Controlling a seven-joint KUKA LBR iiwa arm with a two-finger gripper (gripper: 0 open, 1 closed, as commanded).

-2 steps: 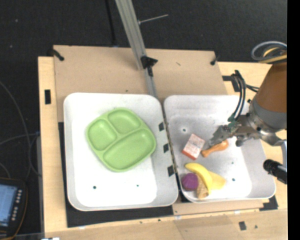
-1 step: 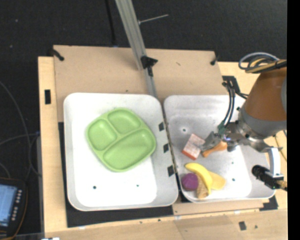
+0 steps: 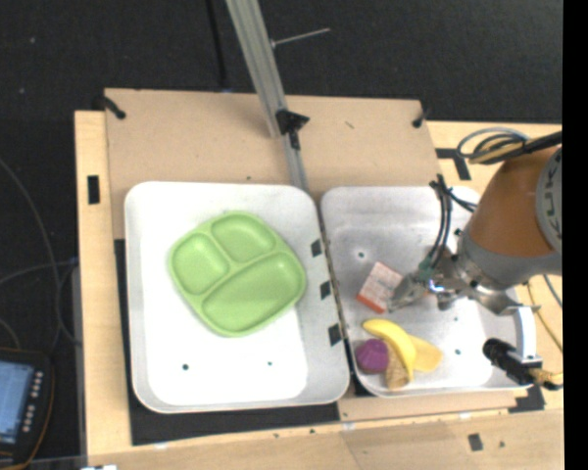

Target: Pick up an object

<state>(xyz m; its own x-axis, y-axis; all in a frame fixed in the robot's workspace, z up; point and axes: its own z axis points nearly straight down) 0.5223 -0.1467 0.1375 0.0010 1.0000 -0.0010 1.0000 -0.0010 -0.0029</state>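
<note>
In the right bin (image 3: 392,213), a small white and red box (image 3: 378,282) lies near the middle. A yellow banana (image 3: 404,345) lies at the front, with a purple round object (image 3: 372,355) against its left side and a brownish piece (image 3: 399,371) at its lower end. My gripper (image 3: 418,290) hangs low over the right bin, just right of the box and above the banana. Nothing shows held in it.
The left bin (image 3: 157,370) holds a green divided plate (image 3: 237,273) in its middle. A metal post (image 3: 258,52) rises from behind the bins, between them. The grey arm with its orange band (image 3: 514,213) crosses the right bin's right side.
</note>
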